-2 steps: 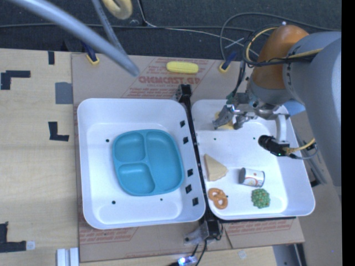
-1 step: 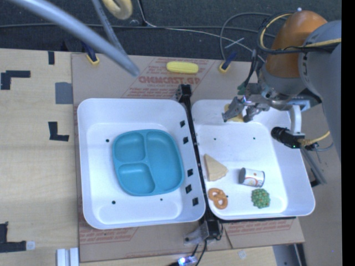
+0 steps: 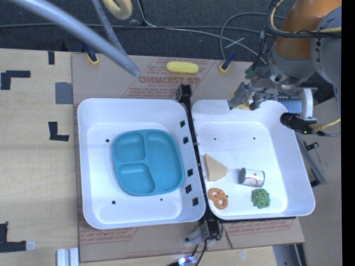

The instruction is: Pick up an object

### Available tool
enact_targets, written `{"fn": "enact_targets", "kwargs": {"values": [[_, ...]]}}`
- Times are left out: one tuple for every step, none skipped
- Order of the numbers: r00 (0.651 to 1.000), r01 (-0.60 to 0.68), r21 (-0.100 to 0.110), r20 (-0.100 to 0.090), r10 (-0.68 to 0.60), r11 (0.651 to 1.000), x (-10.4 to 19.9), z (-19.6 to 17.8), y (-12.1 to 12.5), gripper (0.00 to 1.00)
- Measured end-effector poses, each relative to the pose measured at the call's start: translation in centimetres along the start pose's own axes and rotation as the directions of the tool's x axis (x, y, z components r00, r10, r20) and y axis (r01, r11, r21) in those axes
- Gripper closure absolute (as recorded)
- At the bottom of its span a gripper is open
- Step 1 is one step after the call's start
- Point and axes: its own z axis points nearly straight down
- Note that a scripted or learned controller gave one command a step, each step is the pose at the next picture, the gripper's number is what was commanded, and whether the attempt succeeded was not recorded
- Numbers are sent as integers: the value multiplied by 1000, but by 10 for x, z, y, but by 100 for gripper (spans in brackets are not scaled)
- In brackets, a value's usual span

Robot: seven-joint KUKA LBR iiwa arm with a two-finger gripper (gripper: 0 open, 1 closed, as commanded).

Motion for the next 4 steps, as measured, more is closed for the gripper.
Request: {"fn": "enact_targets", "kwargs": {"values": [[1000, -1, 6, -1, 1, 1000, 0, -4, 0, 100], [1000, 2, 8, -2, -2, 1000, 50, 4, -25, 100], [1000, 4, 8, -2, -4, 1000, 99, 0, -37, 100], [1000, 3, 8, -1, -3, 1000, 149, 0, -48, 100]]}}
